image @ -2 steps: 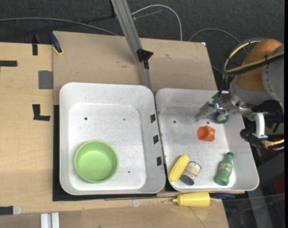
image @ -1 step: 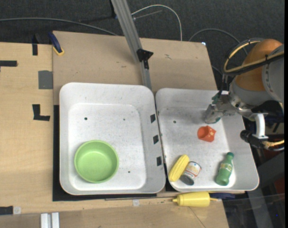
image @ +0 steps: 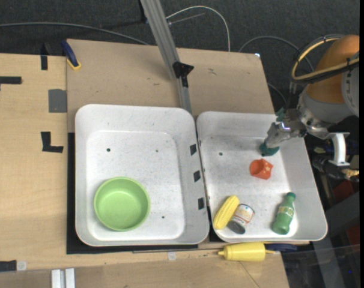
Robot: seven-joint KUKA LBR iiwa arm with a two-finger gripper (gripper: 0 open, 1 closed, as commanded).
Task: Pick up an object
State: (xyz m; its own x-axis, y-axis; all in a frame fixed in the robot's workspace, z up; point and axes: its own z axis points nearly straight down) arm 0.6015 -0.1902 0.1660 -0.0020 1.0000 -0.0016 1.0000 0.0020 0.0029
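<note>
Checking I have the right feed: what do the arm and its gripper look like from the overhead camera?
The arm is rounded and bulky, with an orange section above a grey wrist housing. Thin pale cables loop over the orange part. The gripper is small and slim, metallic grey at its base, with dark teal-green tips. White fittings sit beside the wrist.

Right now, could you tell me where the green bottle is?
The green bottle lies in the right bin's near right corner, right of the small can, below the red object.
</note>
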